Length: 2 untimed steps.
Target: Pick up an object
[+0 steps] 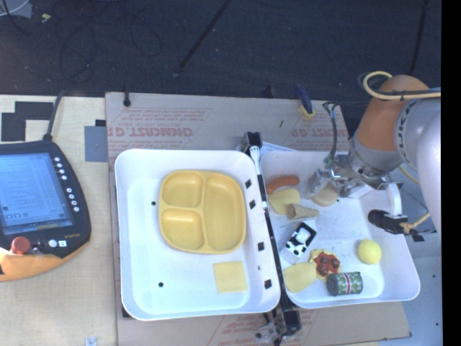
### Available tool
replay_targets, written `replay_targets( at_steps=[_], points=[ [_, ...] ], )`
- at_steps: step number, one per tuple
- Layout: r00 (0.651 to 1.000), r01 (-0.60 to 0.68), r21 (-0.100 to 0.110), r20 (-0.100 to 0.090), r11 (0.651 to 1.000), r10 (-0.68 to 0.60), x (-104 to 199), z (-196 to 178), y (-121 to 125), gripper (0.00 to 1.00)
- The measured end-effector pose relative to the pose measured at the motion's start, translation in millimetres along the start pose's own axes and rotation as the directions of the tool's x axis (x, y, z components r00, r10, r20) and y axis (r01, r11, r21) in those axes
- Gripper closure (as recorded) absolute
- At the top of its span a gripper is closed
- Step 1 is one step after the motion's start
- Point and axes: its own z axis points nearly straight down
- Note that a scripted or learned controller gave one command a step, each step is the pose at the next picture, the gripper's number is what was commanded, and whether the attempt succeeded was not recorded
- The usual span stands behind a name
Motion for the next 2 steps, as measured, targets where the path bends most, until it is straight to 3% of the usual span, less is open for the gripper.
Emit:
replay_targets(
  at_steps=[1, 2],
  points=[
    [1.000, 0.001, 0.001, 0.000, 1.000, -0.001, 0.1, -10.2, 0.1, 1.00],
    [1.000, 0.003, -0.003, -0.004, 1.000, -0.003, 75.9, -69.5, -29.3, 1.00]
  ],
)
